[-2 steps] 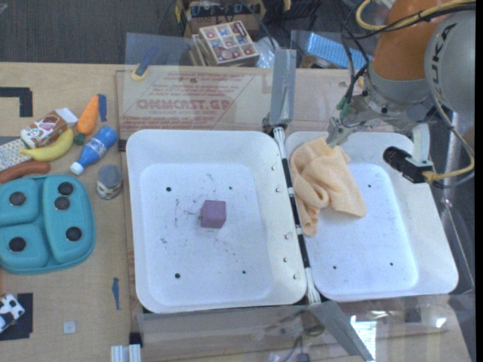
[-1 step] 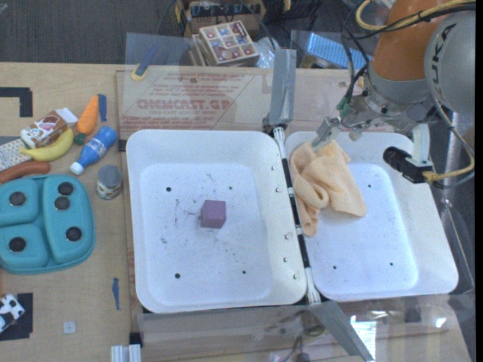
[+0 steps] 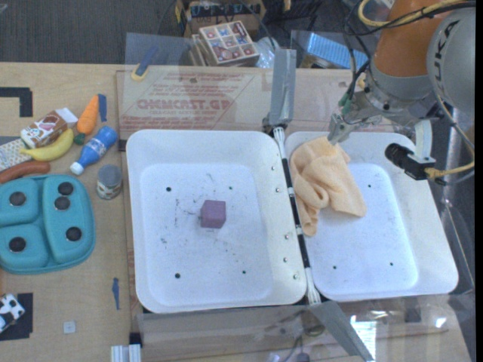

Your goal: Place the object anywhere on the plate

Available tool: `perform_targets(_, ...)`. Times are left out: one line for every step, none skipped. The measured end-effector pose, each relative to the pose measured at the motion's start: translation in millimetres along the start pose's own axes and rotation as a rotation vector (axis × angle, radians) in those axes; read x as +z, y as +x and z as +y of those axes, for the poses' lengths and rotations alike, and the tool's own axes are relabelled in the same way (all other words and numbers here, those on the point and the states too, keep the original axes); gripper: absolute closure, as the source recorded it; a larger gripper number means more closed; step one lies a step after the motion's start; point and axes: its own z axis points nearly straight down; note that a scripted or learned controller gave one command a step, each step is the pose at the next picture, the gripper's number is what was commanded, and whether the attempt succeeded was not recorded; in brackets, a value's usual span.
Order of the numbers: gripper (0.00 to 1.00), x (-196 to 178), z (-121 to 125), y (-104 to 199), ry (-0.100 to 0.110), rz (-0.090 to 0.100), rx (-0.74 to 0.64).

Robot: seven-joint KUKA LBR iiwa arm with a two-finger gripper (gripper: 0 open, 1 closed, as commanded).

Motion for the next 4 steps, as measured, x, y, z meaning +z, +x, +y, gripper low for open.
perform_targets(0.00,0,0,0,0.000,0.000,0.000)
perform_targets(1.00,-8,2,-1,-0.002,-0.002,0.000)
perform_targets(0.00,-7,2,-1,-0.002,-0.002,0.001)
perform_targets(1.00,-15,3,-2,-0.005,-0.004,0.001)
